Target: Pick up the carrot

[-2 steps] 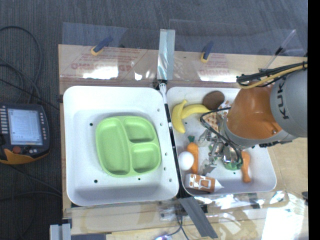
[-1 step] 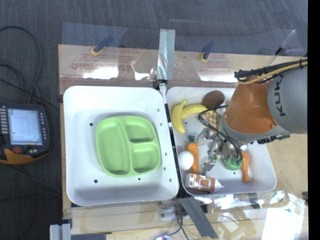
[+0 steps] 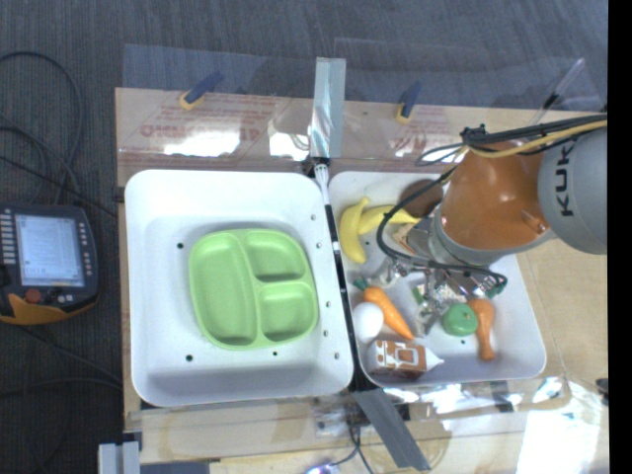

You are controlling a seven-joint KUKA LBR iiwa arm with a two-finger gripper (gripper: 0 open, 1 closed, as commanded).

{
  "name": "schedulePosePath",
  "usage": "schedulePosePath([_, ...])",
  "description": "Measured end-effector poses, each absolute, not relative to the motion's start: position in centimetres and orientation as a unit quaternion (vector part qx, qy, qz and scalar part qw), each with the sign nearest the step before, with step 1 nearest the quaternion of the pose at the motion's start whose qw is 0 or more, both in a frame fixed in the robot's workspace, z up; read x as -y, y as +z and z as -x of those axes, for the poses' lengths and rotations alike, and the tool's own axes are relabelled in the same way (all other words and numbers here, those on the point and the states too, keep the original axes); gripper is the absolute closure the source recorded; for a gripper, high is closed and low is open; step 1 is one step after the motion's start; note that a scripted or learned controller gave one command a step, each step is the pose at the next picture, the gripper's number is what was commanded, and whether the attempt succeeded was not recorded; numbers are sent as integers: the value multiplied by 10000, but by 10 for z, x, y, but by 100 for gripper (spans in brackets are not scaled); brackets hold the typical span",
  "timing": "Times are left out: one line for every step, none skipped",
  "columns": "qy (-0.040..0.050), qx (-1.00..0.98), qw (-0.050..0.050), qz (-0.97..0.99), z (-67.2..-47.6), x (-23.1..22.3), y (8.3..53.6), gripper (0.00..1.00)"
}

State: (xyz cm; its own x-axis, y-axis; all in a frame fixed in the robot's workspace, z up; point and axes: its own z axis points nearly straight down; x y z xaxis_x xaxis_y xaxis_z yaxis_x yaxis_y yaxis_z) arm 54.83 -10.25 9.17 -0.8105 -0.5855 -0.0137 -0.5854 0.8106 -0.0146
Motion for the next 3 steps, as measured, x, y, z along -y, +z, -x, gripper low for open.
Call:
schedulePosePath([-43, -9515, 99, 3074, -550, 101, 101, 100])
schedulePosePath([-27, -9665, 53, 2564, -574, 140, 214, 100])
schedulePosePath([-27, -9623, 40, 2718, -537, 198, 314, 100])
